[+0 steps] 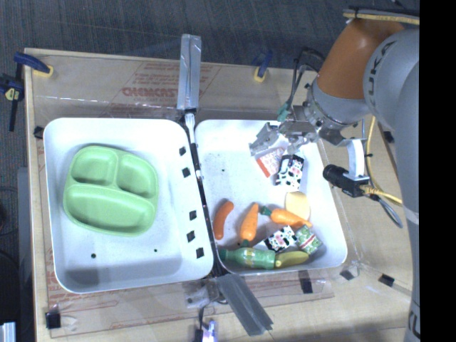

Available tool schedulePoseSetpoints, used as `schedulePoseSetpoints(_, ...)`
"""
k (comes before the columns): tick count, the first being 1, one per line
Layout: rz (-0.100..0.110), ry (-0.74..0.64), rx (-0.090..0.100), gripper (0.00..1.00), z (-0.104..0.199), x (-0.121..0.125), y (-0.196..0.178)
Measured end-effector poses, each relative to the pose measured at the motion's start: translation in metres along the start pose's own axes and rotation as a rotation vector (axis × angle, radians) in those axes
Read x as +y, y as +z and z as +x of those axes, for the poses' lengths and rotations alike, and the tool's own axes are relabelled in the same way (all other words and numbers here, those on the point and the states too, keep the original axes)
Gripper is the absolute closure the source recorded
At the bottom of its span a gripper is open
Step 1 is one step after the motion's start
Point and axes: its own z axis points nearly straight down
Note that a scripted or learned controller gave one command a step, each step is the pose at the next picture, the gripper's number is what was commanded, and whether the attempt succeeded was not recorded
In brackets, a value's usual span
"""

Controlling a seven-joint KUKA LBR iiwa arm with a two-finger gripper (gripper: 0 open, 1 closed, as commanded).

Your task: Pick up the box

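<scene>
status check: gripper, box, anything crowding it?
Gripper over right bin's far side, low above red-white box. Cow-print carton touching box's right. Grasp unconfirmed.

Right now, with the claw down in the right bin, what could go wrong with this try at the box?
1. The claw sits over the red and white box near the back of the right bin; I cannot tell whether it has a grip, so it may come up with nothing.
2. The black and white carton lies touching the box and could be nudged or dragged along.
</scene>
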Motion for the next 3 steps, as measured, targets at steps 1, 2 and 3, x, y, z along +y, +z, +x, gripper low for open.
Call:
schedulePoseSetpoints(1,0.0,-0.038,0.0,0.0,-0.042,0.038,0.119)
schedulePoseSetpoints(2,-0.011,-0.101,-0.005,0.0,-0.035,0.029,0.142)
schedulePoseSetpoints(3,-0.014,-0.105,-0.008,1.0,-0.035,0.031,0.13)
